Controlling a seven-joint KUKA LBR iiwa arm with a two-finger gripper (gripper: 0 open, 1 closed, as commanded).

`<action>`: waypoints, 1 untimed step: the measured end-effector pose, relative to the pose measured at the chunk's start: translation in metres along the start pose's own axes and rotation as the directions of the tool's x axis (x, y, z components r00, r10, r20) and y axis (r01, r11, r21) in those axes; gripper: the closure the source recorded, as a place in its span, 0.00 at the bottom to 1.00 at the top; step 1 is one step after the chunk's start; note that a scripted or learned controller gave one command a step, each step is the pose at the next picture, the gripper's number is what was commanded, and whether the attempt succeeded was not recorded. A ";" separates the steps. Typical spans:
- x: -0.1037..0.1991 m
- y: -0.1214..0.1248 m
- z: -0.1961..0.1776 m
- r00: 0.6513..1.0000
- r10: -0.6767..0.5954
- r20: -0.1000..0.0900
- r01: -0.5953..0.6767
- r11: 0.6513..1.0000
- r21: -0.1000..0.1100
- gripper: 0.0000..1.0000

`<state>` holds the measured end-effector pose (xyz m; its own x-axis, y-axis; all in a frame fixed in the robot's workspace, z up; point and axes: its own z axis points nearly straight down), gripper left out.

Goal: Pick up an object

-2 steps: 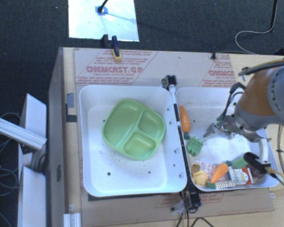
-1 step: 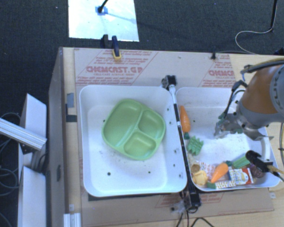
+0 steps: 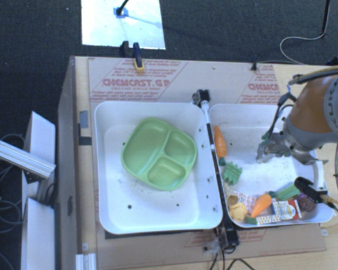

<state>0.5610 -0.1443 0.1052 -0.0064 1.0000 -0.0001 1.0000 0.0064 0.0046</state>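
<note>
Camera view: gripper [image 3: 268, 149] low over bare floor, right bin [image 3: 242, 117], frame right; finger state unclear. Risk: closing on nothing, toys [image 3: 261, 203] clustered lower right, carrot [image 3: 219, 142] at divider.

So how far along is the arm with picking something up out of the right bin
Nothing looks picked yet. The gripper is low over the right bin, above a bare patch of floor, with nothing visible between its fingers. The toys lie on the bin floor: an orange carrot by the divider, a green piece, and a cluster along the near edge. Left to do: close on one item and lift it.
</note>
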 end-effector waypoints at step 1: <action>0.000 0.000 0.000 1.000 0.000 0.000 0.000 1.000 0.000 0.00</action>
<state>0.5610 -0.1443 0.1052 -0.0064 1.0000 -0.0002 1.0000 0.0064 0.0048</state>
